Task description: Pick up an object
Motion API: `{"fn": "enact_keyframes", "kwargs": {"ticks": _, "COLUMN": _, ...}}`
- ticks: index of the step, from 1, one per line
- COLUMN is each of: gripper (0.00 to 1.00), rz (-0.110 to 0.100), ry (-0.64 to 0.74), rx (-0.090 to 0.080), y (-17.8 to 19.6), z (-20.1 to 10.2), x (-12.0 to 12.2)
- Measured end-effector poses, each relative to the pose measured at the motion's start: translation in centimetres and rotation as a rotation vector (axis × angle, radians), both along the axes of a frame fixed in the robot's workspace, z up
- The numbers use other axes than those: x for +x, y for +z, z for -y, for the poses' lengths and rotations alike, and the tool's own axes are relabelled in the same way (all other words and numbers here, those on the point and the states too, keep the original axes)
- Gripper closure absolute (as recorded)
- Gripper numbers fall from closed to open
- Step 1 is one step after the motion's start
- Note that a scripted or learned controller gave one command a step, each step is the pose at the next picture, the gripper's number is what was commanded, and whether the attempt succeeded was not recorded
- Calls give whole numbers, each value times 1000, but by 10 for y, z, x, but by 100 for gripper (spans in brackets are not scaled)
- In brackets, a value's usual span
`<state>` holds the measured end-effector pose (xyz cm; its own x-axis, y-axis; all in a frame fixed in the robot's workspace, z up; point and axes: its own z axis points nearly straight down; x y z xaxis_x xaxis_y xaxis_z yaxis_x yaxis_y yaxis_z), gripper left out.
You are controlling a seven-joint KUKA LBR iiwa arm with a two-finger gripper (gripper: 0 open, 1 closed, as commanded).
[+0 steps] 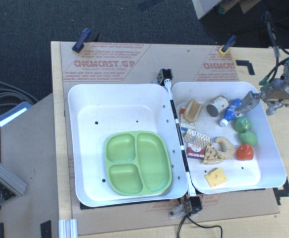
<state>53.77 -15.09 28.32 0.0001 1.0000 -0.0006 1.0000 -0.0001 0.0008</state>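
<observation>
Dark carpet surrounds my bench [65, 133]. Nearest, the left bin [85, 103] holds a green divided plate [138, 162]. In the right bin [268, 170] the pickable things lie loose: a cheese wedge [215, 177], a tomato [244, 152], a bagel [223, 146], green fruit [243, 124], a blue bottle [231, 111]. Farther back, my hand [257, 99] hangs at that bin's far right rim, carrying nothing I can see; whether it is spread or closed I cannot tell. Picking seems not yet done.

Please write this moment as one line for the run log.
arm: over right bin's far right edge | claw: near blue item | held: nothing seen | green tray: left bin
</observation>
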Motion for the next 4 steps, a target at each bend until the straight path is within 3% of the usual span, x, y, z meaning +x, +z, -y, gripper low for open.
{"fn": "enact_keyframes", "kwargs": {"ticks": 1, "gripper": 0, "rz": -3, "ry": -1, "rx": 1, "y": -92, "z": 37, "x": 17}}
{"fn": "enact_keyframes", "kwargs": {"ticks": 2, "gripper": 0, "rz": 8, "ry": -1, "rx": -3, "y": -195, "z": 53, "x": 10}}
{"fn": "enact_keyframes", "kwargs": {"ticks": 3, "gripper": 0, "rz": -1, "ry": 2, "rx": 1, "y": -198, "z": -2, "x": 82}}
{"fn": "enact_keyframes", "kwargs": {"ticks": 4, "gripper": 0, "rz": -51, "ry": -11, "rx": -1, "y": -201, "z": -21, "x": 107}}
